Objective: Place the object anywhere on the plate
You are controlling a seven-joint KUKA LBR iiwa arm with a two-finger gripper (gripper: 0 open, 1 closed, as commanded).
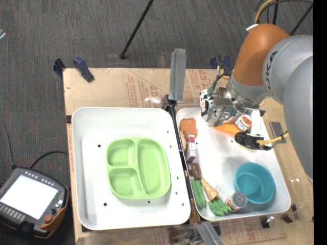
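At the jaws, low over the far left corner of the right bin: no telling whether released or clenched, with the wrist hardware in the way. Just beside them, toward the near right, an orange piece: one only, tapered, smooth, plain bright orange, flat on the white floor of the bin. Cannot tell whether touched by the jaws or merely close. Well apart from the plate, with the bin walls between.

Above the jaws, the grey arm with its orange band, reaching in from the right.

Farther out in the same bin, counted:
- one red-and-white cup just right of the orange piece
- one brownish-orange lump by the left wall
- one small pink box below that
- one brown piece
- one tan cone
- one long green piece and one knobbly green toy at the near edge
- one can, touching or nearly touching one teal bowl

In the left bin: one light green plate with three compartments, near the middle.

Two bins in all, side by side on the surface. Two blue clamps at its far left edge. One handheld screen on the floor at the near left.
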